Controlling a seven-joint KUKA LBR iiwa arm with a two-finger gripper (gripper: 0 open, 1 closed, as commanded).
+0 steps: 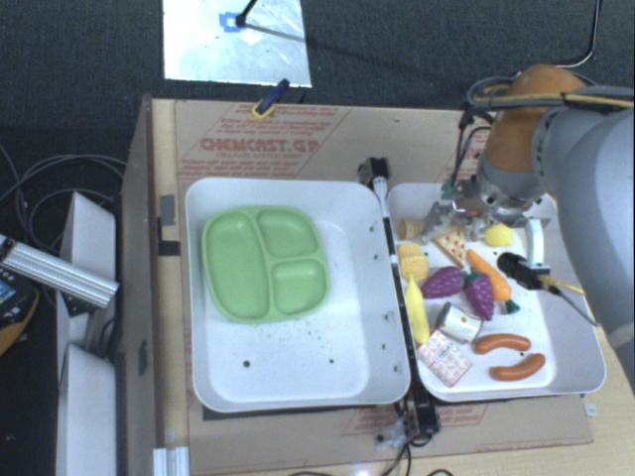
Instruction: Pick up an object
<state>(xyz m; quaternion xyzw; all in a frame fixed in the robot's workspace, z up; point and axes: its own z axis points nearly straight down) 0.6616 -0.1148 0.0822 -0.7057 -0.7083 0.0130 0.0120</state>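
Note:
My gripper [444, 220] hangs low over the far left part of the right bin [575, 365], just above a tan wedge of toy cheese or pizza [451, 248]. Close by lie a yellow corn cob [412, 262], a yellow lemon [499, 234], an orange carrot [488, 274], a purple eggplant [443, 283] and a bunch of purple grapes [480, 295]. Nearer the front are a yellow banana [416, 310], a small can [457, 321], a checkered cracker [444, 358] and two sausages [502, 343] [517, 368]. Nothing is seen held.
The left bin [298, 365] holds a green divided plate [265, 262]. A black divider rail [393, 276] runs between the bins. The grey arm [585, 186] covers the right bin's far right corner. Cardboard [268, 142] lies under both bins.

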